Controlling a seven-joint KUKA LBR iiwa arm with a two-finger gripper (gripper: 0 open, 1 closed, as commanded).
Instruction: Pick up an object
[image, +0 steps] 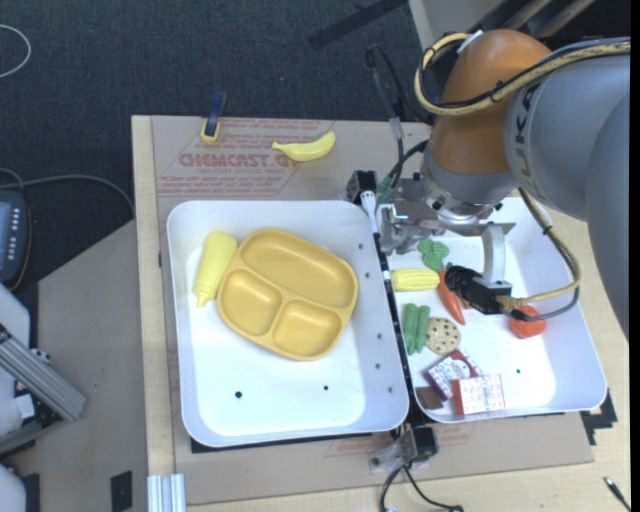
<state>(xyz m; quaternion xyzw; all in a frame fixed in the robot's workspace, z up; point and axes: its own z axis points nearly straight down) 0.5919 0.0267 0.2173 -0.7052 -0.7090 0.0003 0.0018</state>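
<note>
My gripper (402, 232) hangs low over the far left corner of the right bin (560, 330), close to the wall between the two bins. Just beside it lie a green leafy toy (434, 250) and a yellow corn cob (415, 279). An orange carrot (452, 301) lies right of the corn. Nearer the front are a green pea pod (412, 327), a brown cookie (441, 334), a dark chocolate piece (442, 374) and a red and white packet (478, 394). An orange-red toy (527, 322) sits further right.
The left bin (290, 400) holds a yellow divided tray (290, 292) and a yellow bottle (212, 265) beside it. A toy banana (305, 147) and a blue and yellow clip (213, 120) lie on the cardboard behind the bins.
</note>
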